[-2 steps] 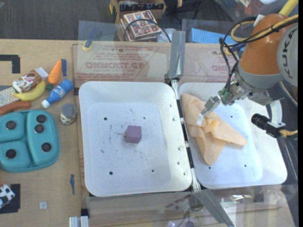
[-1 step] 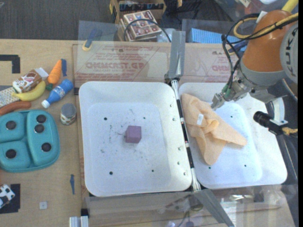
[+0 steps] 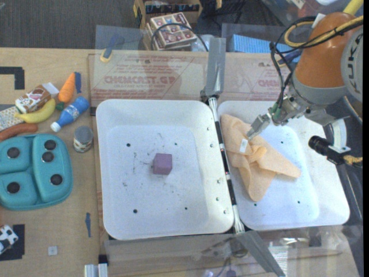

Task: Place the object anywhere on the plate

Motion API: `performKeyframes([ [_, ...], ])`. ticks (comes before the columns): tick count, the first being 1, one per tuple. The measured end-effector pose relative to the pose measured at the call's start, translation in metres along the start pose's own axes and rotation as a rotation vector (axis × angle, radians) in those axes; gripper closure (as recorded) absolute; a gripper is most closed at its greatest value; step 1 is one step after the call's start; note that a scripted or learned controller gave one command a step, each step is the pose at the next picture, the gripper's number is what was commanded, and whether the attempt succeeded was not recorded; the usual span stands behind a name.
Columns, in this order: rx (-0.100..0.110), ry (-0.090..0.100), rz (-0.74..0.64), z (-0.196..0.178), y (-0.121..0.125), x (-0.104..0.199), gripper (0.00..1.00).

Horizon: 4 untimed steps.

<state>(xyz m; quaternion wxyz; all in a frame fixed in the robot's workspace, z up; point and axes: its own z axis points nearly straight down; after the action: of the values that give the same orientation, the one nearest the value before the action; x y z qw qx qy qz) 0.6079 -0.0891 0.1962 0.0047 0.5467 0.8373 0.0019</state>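
A small purple cube rests near the middle of the left bin. A peach cloth lies crumpled in the left half of the right bin. My gripper hangs low over the cloth's upper edge, slanting down to the left from the orange-banded wrist. It looks close to the cloth or touching it, and I cannot tell which. A teal divided plate sits on the bench left of both bins, far from the gripper.
Toy food lies at the bench's left: a carrot, a banana, a blue bottle and a small can. A cardboard box stands behind the bins. A black fitting juts out over the right bin.
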Motion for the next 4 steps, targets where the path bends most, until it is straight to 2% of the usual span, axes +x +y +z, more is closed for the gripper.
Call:
performKeyframes([
  [1, -0.005, -0.003, 0.002, -0.011, 0.001, -0.002, 1.0],
  [2, 0.005, 0.004, -0.085, -0.03, 0.075, 0.027, 1.0],
  [3, 0.007, 0.004, -0.08, 0.011, 0.055, -0.022, 1.0],
  [4, 0.007, 0.004, -0.081, 0.011, 0.055, -0.021, 0.0],
])
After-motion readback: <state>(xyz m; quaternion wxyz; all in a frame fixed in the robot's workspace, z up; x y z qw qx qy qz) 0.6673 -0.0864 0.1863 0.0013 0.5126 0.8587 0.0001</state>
